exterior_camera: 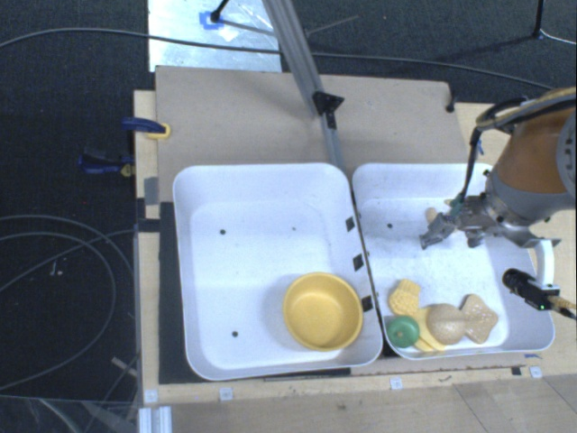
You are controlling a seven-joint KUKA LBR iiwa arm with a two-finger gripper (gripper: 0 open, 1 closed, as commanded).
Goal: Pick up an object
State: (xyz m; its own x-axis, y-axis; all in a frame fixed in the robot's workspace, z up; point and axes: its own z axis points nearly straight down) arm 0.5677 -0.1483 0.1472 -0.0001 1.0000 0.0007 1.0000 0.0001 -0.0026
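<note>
The claw hangs low over the right bin, near its upper middle, w/ 2 dark fingers spread a little and nothing between them. Toward the front of that bin lie a tan toy, a yellow waffle piece and a green object, well apart from the claw. A yellow bowl sits in the left bin, near its front right corner.

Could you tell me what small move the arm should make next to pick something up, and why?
Probably shift the gripper toward the near end of the right bin. It sits over bare white floor in the bin's upper part, while the toys lie apart from it at the near end: a tan bone-shaped piece, a beige lump, a yellow waffle piece and a green piece.
</note>
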